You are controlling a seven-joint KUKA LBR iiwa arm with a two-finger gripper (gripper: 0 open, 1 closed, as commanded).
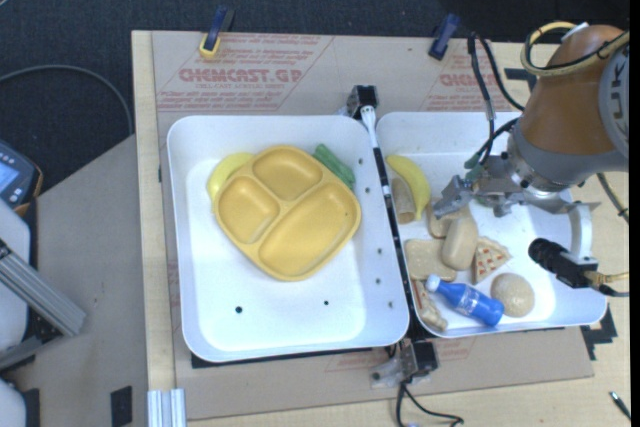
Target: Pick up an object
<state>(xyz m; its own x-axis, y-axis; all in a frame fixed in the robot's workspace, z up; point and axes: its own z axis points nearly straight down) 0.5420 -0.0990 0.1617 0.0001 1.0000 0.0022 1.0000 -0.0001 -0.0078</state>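
Note:
My gripper [452,199] hangs low over the right bin [455,130], at the end of the grey and orange arm [570,115]. Right below and beside it lies a tan bread roll [460,241]. A yellow banana [405,181] lies just to its left, against the bin's left wall. A pizza slice [490,261], a round bun [514,294], a blue bottle [467,302] and a flat tan cracker [424,265] crowd the bin's front. From this view I see nothing held by the gripper.
The left bin [205,295] holds a yellow divided tray [290,211], with a green piece [336,165] at its far edge and a yellow plate [222,177] under its left side. Clamps [213,33] sit at the board's back edge.

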